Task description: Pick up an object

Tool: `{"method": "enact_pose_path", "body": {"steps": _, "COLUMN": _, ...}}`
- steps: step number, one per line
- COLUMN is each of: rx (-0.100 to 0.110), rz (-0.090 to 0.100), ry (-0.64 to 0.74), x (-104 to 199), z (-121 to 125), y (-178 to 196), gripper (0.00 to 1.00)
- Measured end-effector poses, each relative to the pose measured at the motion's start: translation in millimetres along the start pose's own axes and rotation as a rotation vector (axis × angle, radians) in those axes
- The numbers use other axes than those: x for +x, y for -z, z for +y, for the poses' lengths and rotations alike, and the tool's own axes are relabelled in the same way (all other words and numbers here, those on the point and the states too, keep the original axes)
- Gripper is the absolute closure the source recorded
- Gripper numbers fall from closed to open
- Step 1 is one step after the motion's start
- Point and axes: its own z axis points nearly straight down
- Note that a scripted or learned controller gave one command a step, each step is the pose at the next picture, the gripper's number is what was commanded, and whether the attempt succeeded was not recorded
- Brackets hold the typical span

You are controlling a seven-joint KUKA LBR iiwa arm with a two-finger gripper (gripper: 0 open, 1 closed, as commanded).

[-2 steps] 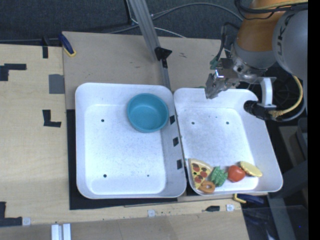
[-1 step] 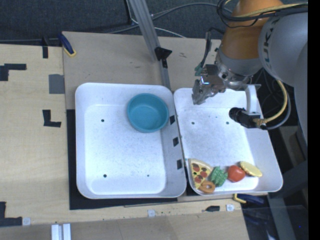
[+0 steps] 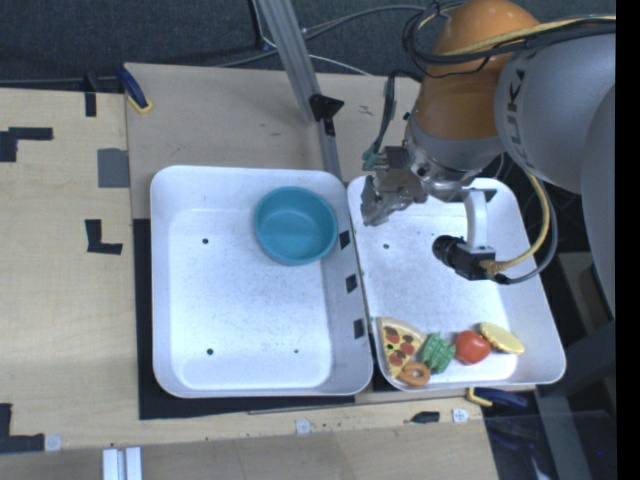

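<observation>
The gripper (image 3: 383,200) hangs over the right bin (image 3: 420,278) near its far left corner; whether it is spread or pressed together cannot be told, and nothing shows in its grasp. Along that bin's near edge lie a pizza slice (image 3: 400,345), a green piece (image 3: 436,350), a tomato (image 3: 472,347) and a yellow piece (image 3: 501,338). A blue bowl (image 3: 295,225) sits by the left bin's (image 3: 230,318) far right corner.

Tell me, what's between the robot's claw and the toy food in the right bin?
Just bare white bin floor. In the camera view, the gripper hangs over the right bin's far end, and the pizza slice, green toy and tomato lie along its near edge.
</observation>
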Motion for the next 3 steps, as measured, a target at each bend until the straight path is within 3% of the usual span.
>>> {"method": "enact_pose_path", "body": {"steps": 2, "rx": 0.001, "rz": 0.0, "ry": 0.0, "x": 85.0, "z": -44.9, "y": -11.1, "gripper": 1.0}}
{"method": "enact_pose_path", "body": {"steps": 3, "rx": 0.001, "rz": -0.001, "ry": -0.003, "x": 82.6, "z": -44.3, "y": -10.8, "gripper": 0.0}}
